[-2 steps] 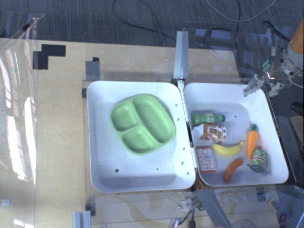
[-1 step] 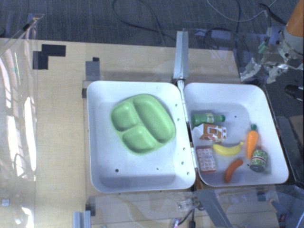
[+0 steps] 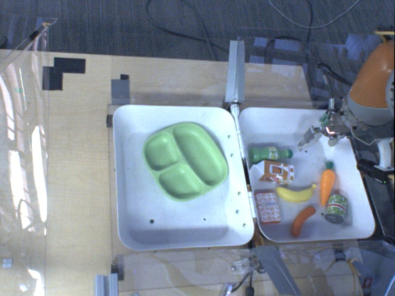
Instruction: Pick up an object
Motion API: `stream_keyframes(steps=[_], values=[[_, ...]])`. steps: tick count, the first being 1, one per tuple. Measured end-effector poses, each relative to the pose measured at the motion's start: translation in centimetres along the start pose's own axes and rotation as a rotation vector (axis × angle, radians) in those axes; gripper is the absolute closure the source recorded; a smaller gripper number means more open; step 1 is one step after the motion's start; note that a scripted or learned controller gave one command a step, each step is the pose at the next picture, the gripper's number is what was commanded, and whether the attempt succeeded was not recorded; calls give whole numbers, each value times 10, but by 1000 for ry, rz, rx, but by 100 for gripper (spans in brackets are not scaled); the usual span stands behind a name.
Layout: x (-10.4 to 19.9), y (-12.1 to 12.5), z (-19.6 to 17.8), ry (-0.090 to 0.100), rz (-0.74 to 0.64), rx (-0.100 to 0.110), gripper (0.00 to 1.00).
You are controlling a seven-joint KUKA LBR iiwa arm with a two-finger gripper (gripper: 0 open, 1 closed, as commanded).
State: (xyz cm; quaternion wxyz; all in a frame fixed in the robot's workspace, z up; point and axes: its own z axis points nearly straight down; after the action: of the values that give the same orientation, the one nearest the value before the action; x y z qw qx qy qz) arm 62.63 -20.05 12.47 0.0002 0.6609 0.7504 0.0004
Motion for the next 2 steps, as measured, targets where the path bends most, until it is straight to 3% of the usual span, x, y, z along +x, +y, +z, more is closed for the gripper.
stream_keyframes(steps=[1, 2], values=[[4, -82, 37, -5, -364, -8, 0], [11, -122, 36, -6, -206, -15, 0]])
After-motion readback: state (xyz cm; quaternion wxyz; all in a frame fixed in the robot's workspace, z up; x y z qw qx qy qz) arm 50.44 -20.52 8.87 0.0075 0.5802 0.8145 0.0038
